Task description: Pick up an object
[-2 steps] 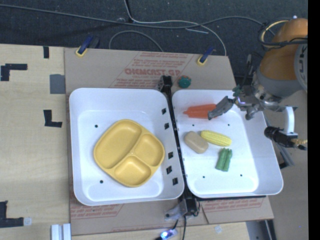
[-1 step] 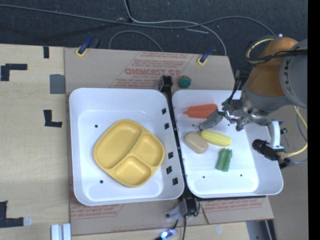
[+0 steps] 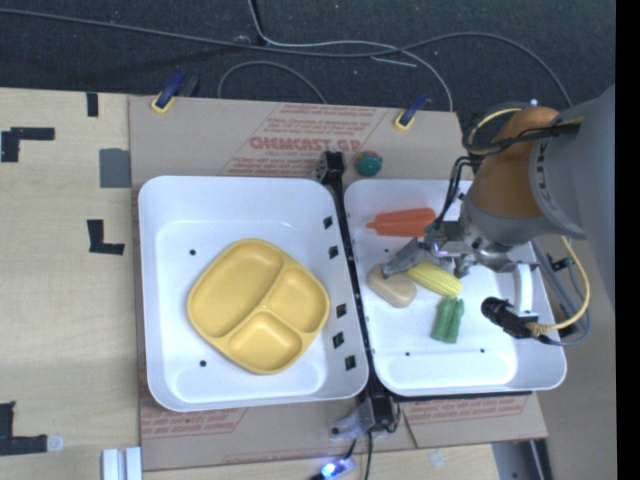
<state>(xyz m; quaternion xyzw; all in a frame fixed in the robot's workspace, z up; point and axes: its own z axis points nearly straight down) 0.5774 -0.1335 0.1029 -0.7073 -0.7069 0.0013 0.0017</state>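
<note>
Camera view: the gripper sits low in the right bin, at the left end of the corn cob. Its dark fingers look spread, one reaching left toward the tan block, with nothing visibly held between them; read it as released.

The carrot lies just beyond, toward the far wall. The green piece lies nearer, just right of the block. The yellow divided plate fills the middle of the left bin; a small teal ball rests on the cardboard surface past the bins.

Likely target is the corn or the block; you can't tell which from here. They touch or nearly do, so centre the gripper over one before closing, or the neighbour will be pushed aside. Close across the corn's narrow width, not along its length. Lift slowly and confirm the thing is caught.
</note>
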